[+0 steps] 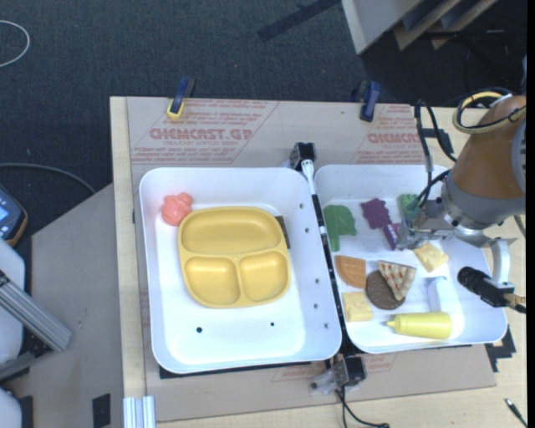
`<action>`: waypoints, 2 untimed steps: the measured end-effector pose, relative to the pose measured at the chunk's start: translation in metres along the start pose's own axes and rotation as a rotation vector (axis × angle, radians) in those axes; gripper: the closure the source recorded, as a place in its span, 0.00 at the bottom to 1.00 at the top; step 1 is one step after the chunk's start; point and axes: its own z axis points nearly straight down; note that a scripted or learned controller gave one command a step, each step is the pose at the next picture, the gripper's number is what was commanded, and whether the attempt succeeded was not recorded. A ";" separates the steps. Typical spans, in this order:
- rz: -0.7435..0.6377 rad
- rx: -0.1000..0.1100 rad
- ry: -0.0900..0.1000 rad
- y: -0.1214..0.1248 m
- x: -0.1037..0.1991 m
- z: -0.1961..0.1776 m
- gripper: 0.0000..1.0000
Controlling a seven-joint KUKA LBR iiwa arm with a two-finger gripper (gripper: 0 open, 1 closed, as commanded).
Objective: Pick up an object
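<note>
Dark grey carpet (125, 50) covers the floor behind the worktop (251, 125), which is a pale board printed with faded red lettering. Two clamps grip its far edge: one yellow and blue (178, 100) toward the left, one blue (369, 100) toward the right. A thin white cable (12, 38) loops on the carpet at the upper left. At the top right stands the corner of a light-coloured cabinet (401, 21), with a dark bar (292, 21) slanting across the floor just beside it. An aluminium rail (33, 313) runs at a slant by the lower left edge. Black cables (355, 410) trail off the worktop's near edge. The light is even and soft.
</note>
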 end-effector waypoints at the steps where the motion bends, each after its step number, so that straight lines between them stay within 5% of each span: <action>1: -0.001 -0.001 0.000 0.004 0.001 -0.043 1.00; 2: -0.001 -0.002 0.000 0.006 0.001 -0.089 1.00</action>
